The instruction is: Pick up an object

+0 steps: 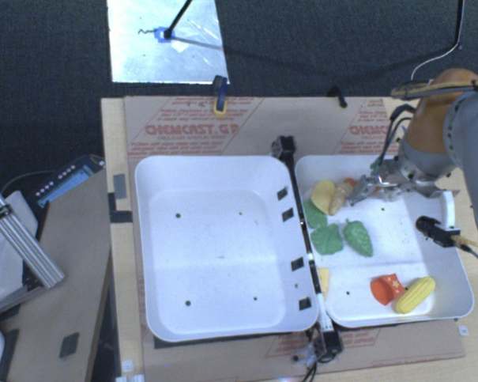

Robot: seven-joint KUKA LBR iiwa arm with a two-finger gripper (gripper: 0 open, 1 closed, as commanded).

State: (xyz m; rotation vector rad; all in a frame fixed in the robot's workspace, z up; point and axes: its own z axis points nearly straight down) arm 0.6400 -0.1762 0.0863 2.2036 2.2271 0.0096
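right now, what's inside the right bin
Three green leaf pieces, a pale yellow piece, and a red piece beside a yellow corn cob lie in the right bin. The gripper hangs over its far side, covering whatever is under it.

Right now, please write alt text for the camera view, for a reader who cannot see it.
The grey arm's gripper is over the right bin, beside a pale yellow piece. The same bin holds green leaves, a red piece and a yellow corn cob; the left bin sits beside it.
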